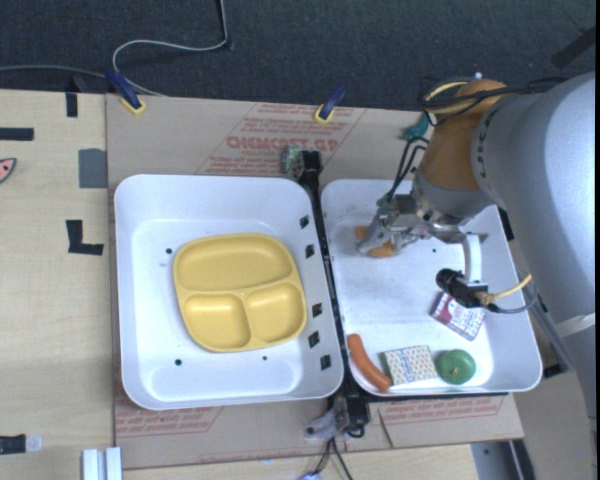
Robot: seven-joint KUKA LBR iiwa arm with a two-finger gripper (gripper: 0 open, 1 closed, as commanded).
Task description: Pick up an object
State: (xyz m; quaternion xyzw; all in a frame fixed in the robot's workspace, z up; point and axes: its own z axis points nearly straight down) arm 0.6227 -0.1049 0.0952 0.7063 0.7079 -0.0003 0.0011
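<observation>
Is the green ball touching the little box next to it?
Cannot tell. In the camera view the green ball sits right beside the box, with no plain gap or contact.

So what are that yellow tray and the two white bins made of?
The yellow tray looks like moulded plastic with a matte finish: rounded compartments, even colour, soft shine. The white bins seem thin, smooth plastic too, with rounded corners and a faint gloss, though the picture cannot rule out coated metal.

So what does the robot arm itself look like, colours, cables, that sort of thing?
The arm is bulky, rounded and light grey, with an orange band above the wrist. Thin cables, some yellow, loop around the orange section. At the end sits a small grey metal gripper. A white bracket with a black fitting hangs off the wrist, trailing a yellow cable.
</observation>
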